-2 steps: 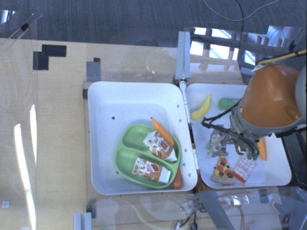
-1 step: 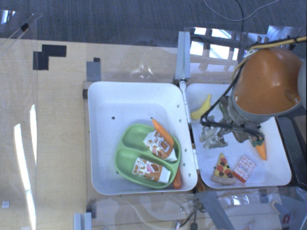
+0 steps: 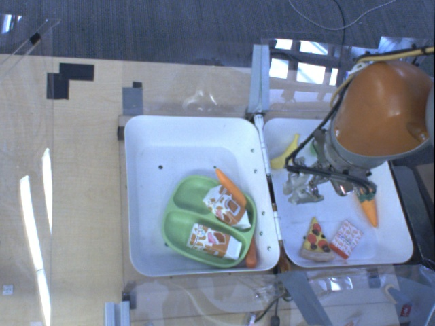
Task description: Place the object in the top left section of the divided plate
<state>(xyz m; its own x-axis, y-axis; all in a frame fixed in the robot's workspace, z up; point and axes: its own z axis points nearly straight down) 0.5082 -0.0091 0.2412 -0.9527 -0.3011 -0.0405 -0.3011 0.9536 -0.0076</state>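
The gripper (image 3: 307, 190) hangs over the right bin (image 3: 394, 250); I cannot tell its state or whether it carries anything. The likeliest object, judging by nearness, is the carrot (image 3: 368, 209) just to its right, long axis pointing toward the near rim. The divided plate (image 3: 178, 223) lies well left, across the rims.

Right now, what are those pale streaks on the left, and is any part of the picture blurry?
Camera view: the streaks look like glare on a clear sheet over the bench; the arm, close to the lens, looks soft and hides part of the right bin; the plate in the left bin is evenly lit and sharp.
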